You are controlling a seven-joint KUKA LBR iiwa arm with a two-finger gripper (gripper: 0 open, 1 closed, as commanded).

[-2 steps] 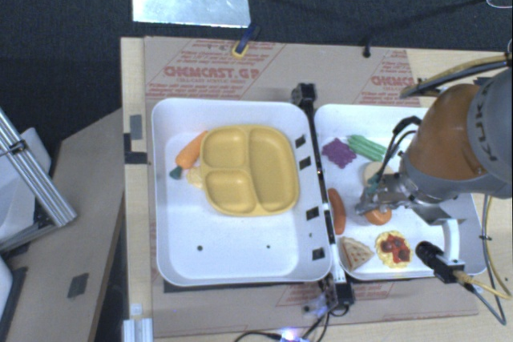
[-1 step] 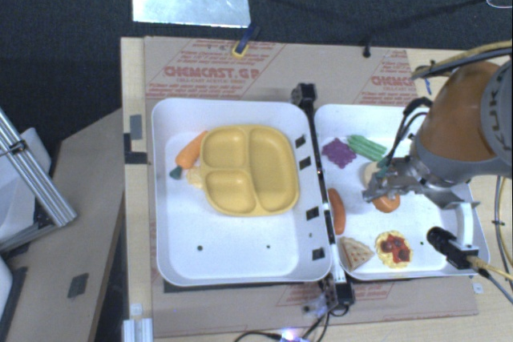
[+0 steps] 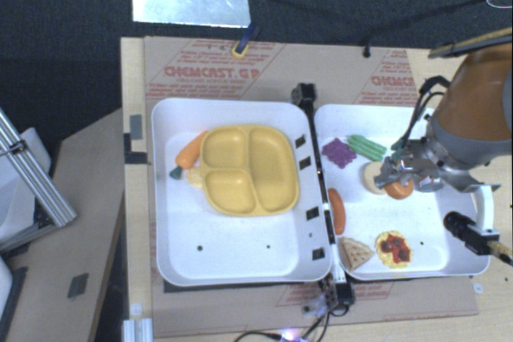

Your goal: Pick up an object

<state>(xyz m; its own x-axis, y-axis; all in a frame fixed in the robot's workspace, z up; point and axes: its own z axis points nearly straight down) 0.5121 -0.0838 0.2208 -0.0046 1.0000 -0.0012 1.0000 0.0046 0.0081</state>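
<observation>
While the hand [image 3: 398,175] hangs low over the right bin [image 3: 437,267], the step in hand appears to be the descent onto a target, not yet a lift. Directly beneath the hand lie an orange round piece [image 3: 399,189] and a cream round piece [image 3: 372,178], touching one another; the orange one looks the likelier target. Whether the hand is apart, together or clamped on anything cannot be told, since the wrist hides it from above. The next move, by my judgement, calls for a centred closure on the orange piece without catching its cream neighbour, then a straight lift.

Count, right bin: one purple grape cluster [image 3: 339,152] and one green pod [image 3: 367,146] at ten o'clock of the hand; one red sausage [image 3: 337,210] at eight o'clock, near the dividing wall; one tan wedge [image 3: 355,253] and one round pizza piece [image 3: 393,248] at six to seven o'clock; plus the two round pieces.

Count, left bin [image 3: 180,252]: one yellow divided plate [image 3: 243,170], with one carrot [image 3: 189,150] touching its edge at ten o'clock. Both bins sit on one table [image 3: 200,64].
</observation>
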